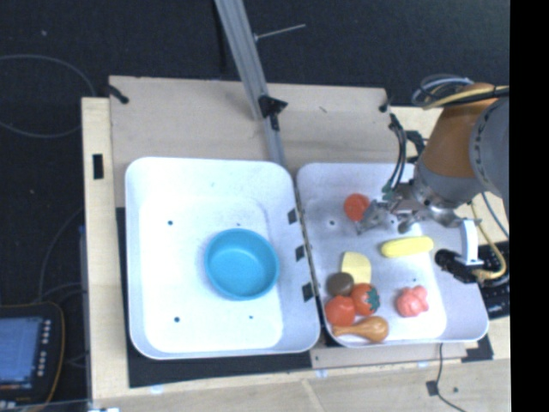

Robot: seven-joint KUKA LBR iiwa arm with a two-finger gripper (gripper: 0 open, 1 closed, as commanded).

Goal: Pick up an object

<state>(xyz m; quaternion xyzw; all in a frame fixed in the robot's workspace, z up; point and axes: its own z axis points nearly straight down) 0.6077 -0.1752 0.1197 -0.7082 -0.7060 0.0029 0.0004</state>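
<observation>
Left bin (163, 196) holds a blue bowl (241, 263), right bin (322, 187) a cluster of toy food, and the gripper (378, 215) hovers beside a small red ball (356, 205), grip impossible to tell.

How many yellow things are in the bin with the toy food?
2: a yellow banana-like piece on the right bin's right side, below the gripper, and a yellow block near the bin's middle. The arm may hide others.

Blue bowl (241, 263) sits alone in the left bin (154, 187); end effector (383, 215) hangs over the right bin (326, 187), just beside a small red ball (356, 205).
</observation>
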